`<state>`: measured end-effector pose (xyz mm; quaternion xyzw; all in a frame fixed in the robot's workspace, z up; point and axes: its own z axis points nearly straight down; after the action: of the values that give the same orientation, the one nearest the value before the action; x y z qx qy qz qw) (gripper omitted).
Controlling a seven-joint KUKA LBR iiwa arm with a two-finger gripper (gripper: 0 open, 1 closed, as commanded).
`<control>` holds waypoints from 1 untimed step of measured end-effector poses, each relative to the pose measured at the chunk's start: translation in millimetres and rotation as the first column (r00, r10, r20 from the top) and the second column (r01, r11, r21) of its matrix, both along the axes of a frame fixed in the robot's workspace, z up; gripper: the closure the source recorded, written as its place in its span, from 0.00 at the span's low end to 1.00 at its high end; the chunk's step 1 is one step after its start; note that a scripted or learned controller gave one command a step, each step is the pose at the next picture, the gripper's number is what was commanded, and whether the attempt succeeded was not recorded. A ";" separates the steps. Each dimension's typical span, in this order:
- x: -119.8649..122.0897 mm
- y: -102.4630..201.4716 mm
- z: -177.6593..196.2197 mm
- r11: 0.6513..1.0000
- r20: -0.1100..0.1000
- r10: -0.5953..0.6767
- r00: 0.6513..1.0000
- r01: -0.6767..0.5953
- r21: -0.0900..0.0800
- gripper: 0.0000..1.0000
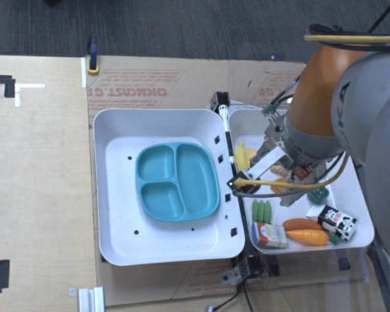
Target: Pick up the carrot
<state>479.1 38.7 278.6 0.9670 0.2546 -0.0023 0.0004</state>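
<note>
Two bins sit side by side on the tabletop [39, 194], touching along their inner walls. The left bin [110, 239] holds a divided plate [178, 181] near its centre. In the right bin [361, 194], the carrot [308, 237] lies at about five o'clock, just beside a sausage [301, 224] at its twelve o'clock. A small carton [338, 221] sits at the carrot's two o'clock, a packet [270, 234] at its nine o'clock. The arm [351, 96] hangs over the bin's twelve o'clock part.

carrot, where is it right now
The carrot lies in the right bin, near its front edge in the camera view, just below a sausage and between a small packet and a cow-patterned carton.
</note>
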 end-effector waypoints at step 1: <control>-1.5 -66.7 -88.6 0.996 -0.003 0.085 0.996 -0.085 0.002 0.00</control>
<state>477.6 -28.0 190.1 0.9553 0.2957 -0.0033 -0.0010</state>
